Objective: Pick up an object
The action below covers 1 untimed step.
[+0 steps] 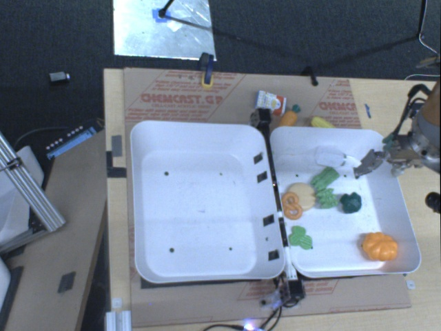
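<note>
Mostly we see the arm cut off at the right edge; its gripper (366, 163) hovers over the right bin (396, 209), grip unreadable. Green toys (324, 179) lie just beside, untouched.

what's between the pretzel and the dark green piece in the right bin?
In the camera view, between pretzel and dark green piece: a beige round piece and a light green leafy piece.

one fixed cam above bench (386, 288), slanted down on both bins (200, 198).
</note>
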Each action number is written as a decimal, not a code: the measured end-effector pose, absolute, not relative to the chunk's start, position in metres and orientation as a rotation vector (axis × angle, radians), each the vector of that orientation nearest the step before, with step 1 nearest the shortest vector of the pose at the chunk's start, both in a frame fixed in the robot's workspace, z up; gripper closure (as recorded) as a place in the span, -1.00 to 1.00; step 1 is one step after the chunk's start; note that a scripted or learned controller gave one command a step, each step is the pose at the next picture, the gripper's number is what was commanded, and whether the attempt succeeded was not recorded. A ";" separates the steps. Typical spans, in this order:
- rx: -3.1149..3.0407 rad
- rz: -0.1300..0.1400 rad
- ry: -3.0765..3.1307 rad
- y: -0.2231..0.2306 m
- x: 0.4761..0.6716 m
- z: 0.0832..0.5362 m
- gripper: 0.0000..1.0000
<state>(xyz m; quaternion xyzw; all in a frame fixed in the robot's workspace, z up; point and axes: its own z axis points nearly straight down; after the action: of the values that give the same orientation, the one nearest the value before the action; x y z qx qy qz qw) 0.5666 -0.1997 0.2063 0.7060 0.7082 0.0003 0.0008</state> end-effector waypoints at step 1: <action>2.211 0.005 2.235 -0.110 0.596 0.090 -1.00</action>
<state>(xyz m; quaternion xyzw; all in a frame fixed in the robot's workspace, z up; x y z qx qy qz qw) 0.5956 -0.1095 0.0895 0.7032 0.7110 0.0017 -0.0010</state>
